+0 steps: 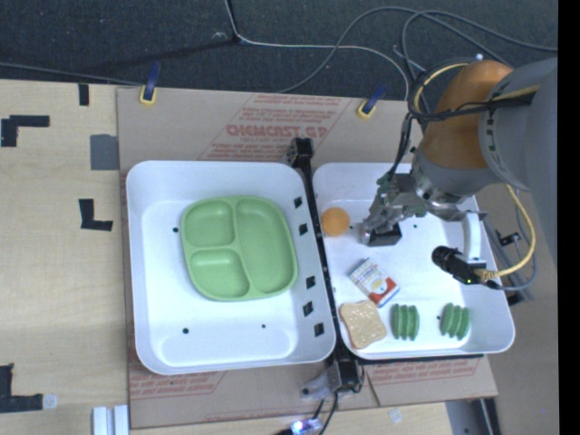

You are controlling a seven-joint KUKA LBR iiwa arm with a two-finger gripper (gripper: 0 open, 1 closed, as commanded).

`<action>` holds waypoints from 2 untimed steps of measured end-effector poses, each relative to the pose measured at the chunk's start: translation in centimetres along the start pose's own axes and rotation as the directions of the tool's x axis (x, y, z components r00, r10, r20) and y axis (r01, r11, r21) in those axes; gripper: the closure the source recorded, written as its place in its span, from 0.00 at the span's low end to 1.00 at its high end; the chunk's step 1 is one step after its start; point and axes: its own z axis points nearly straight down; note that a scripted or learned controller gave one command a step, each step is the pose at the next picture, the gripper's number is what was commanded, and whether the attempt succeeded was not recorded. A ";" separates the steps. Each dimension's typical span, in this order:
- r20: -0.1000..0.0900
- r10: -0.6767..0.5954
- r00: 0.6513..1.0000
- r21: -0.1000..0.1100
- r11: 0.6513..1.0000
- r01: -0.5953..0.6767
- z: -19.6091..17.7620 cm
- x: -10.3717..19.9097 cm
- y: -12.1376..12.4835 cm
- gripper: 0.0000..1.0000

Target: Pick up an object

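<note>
The fingers (383,232) are seen low in the right bin (489,333), the orange ball (335,222) just to their left; their opening cannot be told.

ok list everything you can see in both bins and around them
divided plate: 1, light green, in the left bin
left bin: 1, white, left half of bench
right bin: 1, white, right half of bench
orange ball: 1, orange, right bin, by its left wall
small packet: 1, white with red and blue, middle of right bin
toast slice: 1, tan, right bin, front left
green vegetables: 2, green, right bin, along its front
clips: 2, yellow and blue, on the cardboard's back edge
arm: 1, grey with orange band, entering from the right
gripper: 1, dark, over the right bin beside the orange ball
</note>
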 end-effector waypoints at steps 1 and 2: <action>0.001 0.000 1.000 -0.001 1.000 0.000 -4.3 0.5 -0.2 1.00; 0.001 0.000 1.000 -0.004 1.000 0.000 -9.9 0.8 0.8 1.00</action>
